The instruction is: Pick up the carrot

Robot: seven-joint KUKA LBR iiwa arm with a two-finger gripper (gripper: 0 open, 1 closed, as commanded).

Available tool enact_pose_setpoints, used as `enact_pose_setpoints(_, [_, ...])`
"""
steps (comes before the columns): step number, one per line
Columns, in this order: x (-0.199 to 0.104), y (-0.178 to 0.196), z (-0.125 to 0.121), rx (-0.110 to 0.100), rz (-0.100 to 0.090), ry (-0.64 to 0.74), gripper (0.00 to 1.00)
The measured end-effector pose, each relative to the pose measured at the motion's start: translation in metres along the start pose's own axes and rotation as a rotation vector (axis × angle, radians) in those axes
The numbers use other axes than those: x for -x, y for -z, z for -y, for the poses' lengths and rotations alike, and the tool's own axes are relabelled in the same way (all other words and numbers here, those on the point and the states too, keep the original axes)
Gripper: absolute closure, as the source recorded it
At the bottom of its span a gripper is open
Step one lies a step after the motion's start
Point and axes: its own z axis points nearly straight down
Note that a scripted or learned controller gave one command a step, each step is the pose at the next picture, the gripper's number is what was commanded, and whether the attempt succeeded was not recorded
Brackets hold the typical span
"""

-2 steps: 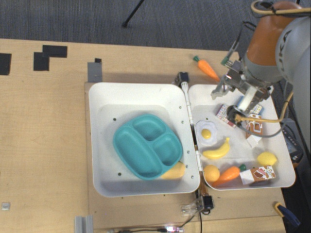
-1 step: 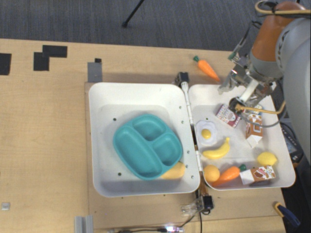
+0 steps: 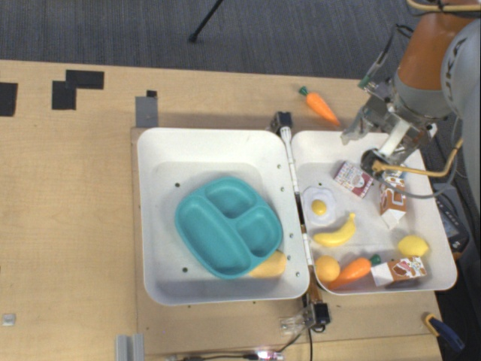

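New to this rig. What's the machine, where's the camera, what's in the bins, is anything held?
It is one robot arm, grey with an orange band, reaching in from the right. Its gripper hangs over the far rim of the right bin. The one camera is fixed above the bench and looks down at a slant. The left bin holds a teal plate. The right bin holds an egg, banana, orange, lemon, three cartons and a carrot. A second carrot lies on the bench beyond the bins, near the gripper. I cannot see that anything is held.
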Motion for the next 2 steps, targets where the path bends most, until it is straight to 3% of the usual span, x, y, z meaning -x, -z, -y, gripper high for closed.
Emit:
enact_pose_setpoints(1, [0.033, 0.006, -0.061, 0.001, 0.002, 0.085, 0.00])
enact_pose_setpoints(2, [0.049, 0.015, -0.063, 0.000, 0.001, 0.072, 0.00])
